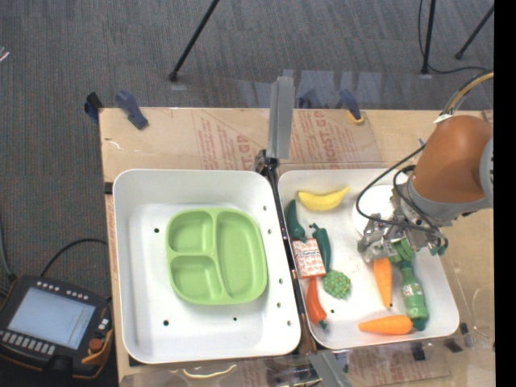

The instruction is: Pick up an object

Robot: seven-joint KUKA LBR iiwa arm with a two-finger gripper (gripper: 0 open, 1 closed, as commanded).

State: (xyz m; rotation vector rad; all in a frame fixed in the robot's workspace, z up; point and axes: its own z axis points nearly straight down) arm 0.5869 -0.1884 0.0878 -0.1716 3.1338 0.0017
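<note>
Reaching in from the right, the arm (455,164) hangs low over the right bin (447,301), with the hand (401,239) down among the toys at that bin's right side. How far the hand is open cannot be told: the wrist and its cabling cover the working end, and nothing can be seen gripped in it.

Directly beneath and beside the hand lie an upright orange carrot (383,280) and a green bottle (414,293), close together, with the bottle's upper end running up under the hand. A second carrot (386,325) lies crosswise near the bin's front wall. Farther left in the same bin are a yellow banana (322,199), dark green peppers (308,230), a small printed packet (309,257), a green knobbly ball (337,285) and an orange-red pepper (315,303). The left bin (133,216) carries a light green divided plate (216,255).

Judging by the pose, the step in hand is the descent onto a target, most likely the bottle or the carrot beside it; no lift has begun. The next move calls for closing squarely on one item rather than straddling both, since the two nearly touch and a grip could slip off the bottle's rounded body. A straight lift clear of the bin wall would then follow.
</note>
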